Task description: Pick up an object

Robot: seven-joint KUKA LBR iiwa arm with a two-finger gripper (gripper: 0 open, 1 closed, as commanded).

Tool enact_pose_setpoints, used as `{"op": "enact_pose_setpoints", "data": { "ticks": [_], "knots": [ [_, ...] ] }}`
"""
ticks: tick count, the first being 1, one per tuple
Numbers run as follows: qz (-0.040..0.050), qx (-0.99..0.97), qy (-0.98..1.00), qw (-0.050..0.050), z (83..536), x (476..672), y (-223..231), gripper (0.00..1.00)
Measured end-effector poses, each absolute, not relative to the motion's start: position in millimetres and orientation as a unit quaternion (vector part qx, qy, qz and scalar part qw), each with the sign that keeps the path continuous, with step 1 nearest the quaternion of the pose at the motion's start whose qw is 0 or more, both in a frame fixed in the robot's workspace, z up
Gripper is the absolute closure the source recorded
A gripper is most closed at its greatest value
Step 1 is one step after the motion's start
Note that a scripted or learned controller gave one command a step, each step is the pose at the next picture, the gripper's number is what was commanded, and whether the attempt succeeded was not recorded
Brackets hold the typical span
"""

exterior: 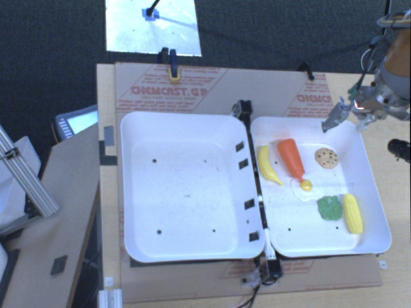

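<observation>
The right bin (pixel 376 191) holds several toy foods: a yellow banana (pixel 268 165), an orange carrot (pixel 290 158), a round cookie (pixel 326 157), a fried egg (pixel 306 188), a green leafy piece (pixel 330 208) and a corn cob (pixel 352 213). My gripper (pixel 350 119) hangs over the bin's far right corner, up and to the right of the cookie. It is open, and nothing sits between its fingers. The grey arm with its orange band enters from the right edge.
The left bin (pixel 128 172) lies beside the right one, joined by black clips (pixel 247 165) along the shared wall. Both rest on a cardboard sheet (pixel 212 88). A pale square panel (pixel 151 18) lies beyond the bench.
</observation>
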State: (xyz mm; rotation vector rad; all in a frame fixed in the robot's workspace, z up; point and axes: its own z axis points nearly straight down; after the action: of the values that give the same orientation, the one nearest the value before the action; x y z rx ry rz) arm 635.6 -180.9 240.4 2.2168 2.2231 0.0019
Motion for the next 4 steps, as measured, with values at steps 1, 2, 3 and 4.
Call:
{"op": "enact_pose_setpoints", "data": {
  "ticks": [1,2,3,4],
  "knots": [
    [0.0005,0.704,0.710,0.000,202.0,639.6,-132.1,0.00],
    [0.0014,0.703,0.711,-0.001,184.4,634.8,-52.9,0.00],
    [-0.0016,0.707,0.707,-0.002,183.9,549.2,-63.4,0.00],
    [0.0015,0.707,0.708,0.002,195.6,553.9,-62.8,1.00]
  ]
}}
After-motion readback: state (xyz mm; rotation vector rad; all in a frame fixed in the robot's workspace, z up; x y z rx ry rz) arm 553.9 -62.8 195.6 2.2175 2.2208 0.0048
